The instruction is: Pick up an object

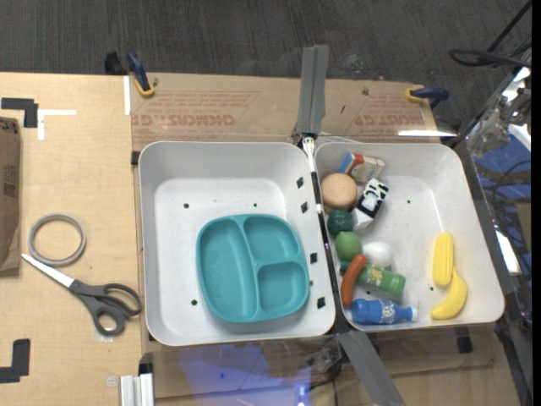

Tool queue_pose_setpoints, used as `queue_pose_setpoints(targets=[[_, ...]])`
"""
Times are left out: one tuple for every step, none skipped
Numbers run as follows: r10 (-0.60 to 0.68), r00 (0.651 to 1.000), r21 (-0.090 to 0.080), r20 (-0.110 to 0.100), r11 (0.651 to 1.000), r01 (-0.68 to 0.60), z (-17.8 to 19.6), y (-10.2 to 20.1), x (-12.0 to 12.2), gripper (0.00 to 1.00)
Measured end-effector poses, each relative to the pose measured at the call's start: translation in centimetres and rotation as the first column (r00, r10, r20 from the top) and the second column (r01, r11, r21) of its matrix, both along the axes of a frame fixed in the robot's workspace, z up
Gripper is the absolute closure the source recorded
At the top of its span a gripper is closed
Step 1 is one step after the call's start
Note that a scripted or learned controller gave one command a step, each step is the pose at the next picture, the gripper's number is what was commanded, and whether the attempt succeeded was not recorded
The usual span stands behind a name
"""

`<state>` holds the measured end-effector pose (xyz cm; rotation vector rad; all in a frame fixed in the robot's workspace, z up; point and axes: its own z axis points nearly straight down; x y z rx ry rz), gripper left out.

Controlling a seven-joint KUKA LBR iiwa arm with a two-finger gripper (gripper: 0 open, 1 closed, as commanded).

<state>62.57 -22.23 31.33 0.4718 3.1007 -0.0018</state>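
The right bin [461,184] holds a pile of small objects along its left side. A tan ball [340,190] lies near the back, beside a black-and-white item [372,200] and an orange-and-white carton [362,166]. Below them sit a dark green piece [340,222], a green ball [347,245], a white egg [377,252], a red-orange pepper [353,278], a green bottle [385,281] and a blue bottle [382,312]. A corn cob [442,259] and a banana [452,298] lie at the front right. The left bin [169,193] holds a teal divided plate [254,267].
On the bench left of the bins lie grey-handled scissors [97,294] and a tape roll [57,238]. A brown bag [8,193] sits at the left edge. Cardboard [220,108] lies behind the bins, held by clamps [139,74]. Cables hang at the right.
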Motion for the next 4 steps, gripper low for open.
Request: queue_pose_setpoints(targets=[[0.267,0.964,-0.001,0.000,0.964,-0.267,-22.0,0.1,-0.3,1.00],[-0.012,1.000,0.001,0.001,1.000,0.012,-22.0,5.5,2.4,1.00],[-0.252,0.968,0.001,0.001,0.968,0.252,-3.0,2.0,0.5,1.00],[0.094,0.996,0.000,-0.002,0.996,-0.094,-0.5,0.0,-5.1,1.00]])
